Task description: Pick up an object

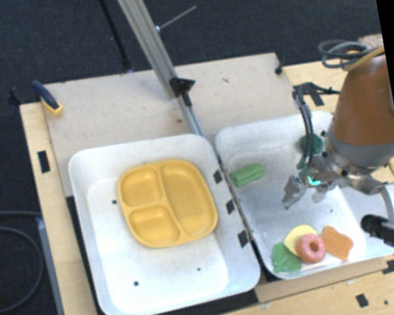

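A pale wooden desk on dark carpet bears two white bins; no writing is legible. The left bin holds a yellow divided plate. Over the right bin, the tool hangs with fingers narrowly parted, holding nothing, the grey-and-orange arm bent downward from the right. A green cylinder lies beside the divider; a pink doughnut sits near the front wall.

A pale wooden bench stands on dark carpeted floor. A slanted aluminium pole rises from the bench's back part. Black cables curl on the floor at the left.
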{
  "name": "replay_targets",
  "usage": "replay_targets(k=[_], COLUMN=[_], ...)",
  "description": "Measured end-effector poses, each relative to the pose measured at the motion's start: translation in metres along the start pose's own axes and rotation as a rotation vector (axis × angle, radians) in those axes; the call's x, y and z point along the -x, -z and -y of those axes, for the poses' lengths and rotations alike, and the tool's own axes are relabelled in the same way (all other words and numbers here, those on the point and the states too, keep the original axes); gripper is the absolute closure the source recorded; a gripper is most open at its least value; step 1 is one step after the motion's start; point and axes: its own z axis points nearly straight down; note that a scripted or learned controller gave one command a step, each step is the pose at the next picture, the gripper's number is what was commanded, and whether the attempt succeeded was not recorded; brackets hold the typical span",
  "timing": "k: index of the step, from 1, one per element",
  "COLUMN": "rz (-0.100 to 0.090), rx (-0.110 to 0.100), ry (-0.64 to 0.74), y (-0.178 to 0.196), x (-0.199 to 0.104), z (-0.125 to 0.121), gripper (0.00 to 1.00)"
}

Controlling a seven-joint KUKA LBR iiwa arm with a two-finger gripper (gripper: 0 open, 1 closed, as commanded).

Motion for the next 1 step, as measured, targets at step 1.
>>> replay_targets(k=[1], rz=[0.000], rx=[0.002], ry=[0.000], y=[0.0009], x=[0.0001], z=[-0.0007], gripper=[0.00])
